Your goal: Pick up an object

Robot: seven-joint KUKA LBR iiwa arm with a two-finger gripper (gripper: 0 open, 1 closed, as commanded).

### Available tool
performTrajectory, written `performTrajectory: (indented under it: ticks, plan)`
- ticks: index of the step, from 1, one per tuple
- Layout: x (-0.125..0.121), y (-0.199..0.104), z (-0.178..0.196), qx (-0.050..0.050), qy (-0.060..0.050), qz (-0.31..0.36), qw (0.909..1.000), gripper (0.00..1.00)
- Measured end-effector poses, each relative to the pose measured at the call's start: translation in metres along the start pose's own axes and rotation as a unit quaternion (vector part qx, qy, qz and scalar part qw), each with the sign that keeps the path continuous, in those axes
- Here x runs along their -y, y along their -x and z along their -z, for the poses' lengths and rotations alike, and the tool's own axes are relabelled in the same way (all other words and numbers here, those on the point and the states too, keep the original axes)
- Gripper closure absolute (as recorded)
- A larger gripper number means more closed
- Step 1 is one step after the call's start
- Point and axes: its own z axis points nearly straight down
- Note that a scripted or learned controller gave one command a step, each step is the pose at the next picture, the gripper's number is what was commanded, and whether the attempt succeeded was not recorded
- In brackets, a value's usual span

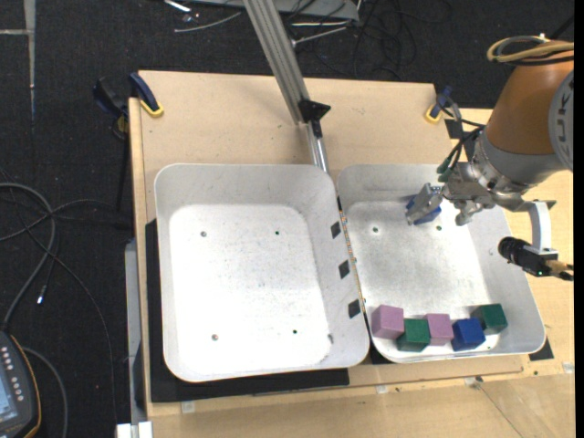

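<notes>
Several small blocks lie in a row along the near edge of the right bin (511, 290): a purple block (389, 319), a dark green block (415, 333), a pink-purple block (440, 328), a blue block (468, 333) and another green block (493, 317). My gripper (445, 208) hangs over the far part of the right bin, well behind the row. Its two fingers stand apart, with white bin floor showing between them. The left fingertip (424, 208) has a bluish tint; I cannot tell whether that is a pad or a small object.
The left bin (182, 190) sits beside the right one, with black clips along the shared rim. A slanted metal rod (283, 53) reaches down to the bins' far junction. Clamps sit at the bench's far corners.
</notes>
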Motion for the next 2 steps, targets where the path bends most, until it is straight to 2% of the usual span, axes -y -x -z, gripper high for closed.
performTrajectory:
  ticks: [1, 2]
  plan:
    - [-0.066, 0.026, -0.085, 0.004, 0.003, 0.001, 1.0000, 0.00]
    - [-0.067, 0.026, -0.067, 0.005, 0.008, 0.003, 1.0000, 1.00]
